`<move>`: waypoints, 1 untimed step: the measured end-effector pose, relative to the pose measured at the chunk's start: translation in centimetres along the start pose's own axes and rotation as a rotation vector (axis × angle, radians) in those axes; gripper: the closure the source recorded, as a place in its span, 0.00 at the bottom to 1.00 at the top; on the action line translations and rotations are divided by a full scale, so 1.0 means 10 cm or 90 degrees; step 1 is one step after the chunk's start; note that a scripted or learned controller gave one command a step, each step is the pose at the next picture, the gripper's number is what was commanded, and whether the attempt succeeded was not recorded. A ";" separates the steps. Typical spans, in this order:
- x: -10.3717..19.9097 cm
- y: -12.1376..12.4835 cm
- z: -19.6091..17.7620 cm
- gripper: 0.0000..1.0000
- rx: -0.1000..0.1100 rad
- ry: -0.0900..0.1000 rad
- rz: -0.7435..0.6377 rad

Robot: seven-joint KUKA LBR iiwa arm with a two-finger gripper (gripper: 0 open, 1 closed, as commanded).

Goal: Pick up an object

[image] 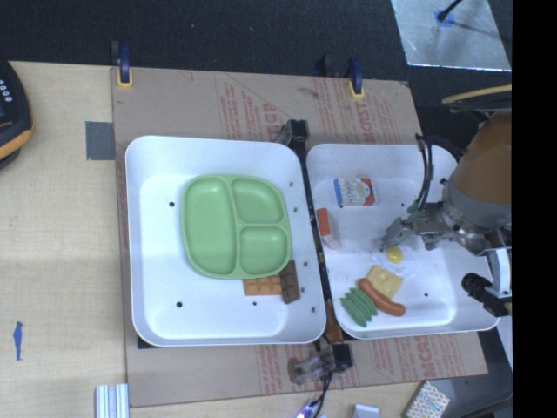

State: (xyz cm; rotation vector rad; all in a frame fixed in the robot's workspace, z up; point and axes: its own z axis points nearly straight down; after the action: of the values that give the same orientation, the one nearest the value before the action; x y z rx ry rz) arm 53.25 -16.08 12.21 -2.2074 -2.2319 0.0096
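My gripper [411, 240] hangs over the middle of the right bin [435, 327], open, with nothing between its fingers. Just below its left finger lies a small yellow round piece [394, 254] on a patch of clear wrap. Nearer the front of the bin are a yellow cheese wedge [384, 280], a red sausage [382, 300] and a green ridged piece [357, 306]. A white carton with blue and red print [353, 191] lies at the back. A small orange piece [324, 224] rests against the bin's left wall.
The left bin [144, 233] holds a green divided plate [236, 225], with an orange brick [261, 286] and a brown block [289, 281] at its front edge. The grey arm with its orange band [484, 177] overhangs the right bin's right side.
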 end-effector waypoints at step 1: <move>0.23 0.19 0.32 0.00 -0.001 0.002 0.002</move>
State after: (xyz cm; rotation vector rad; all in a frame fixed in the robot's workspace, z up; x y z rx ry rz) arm 55.06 -13.78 9.03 -2.2098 -2.2276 0.0044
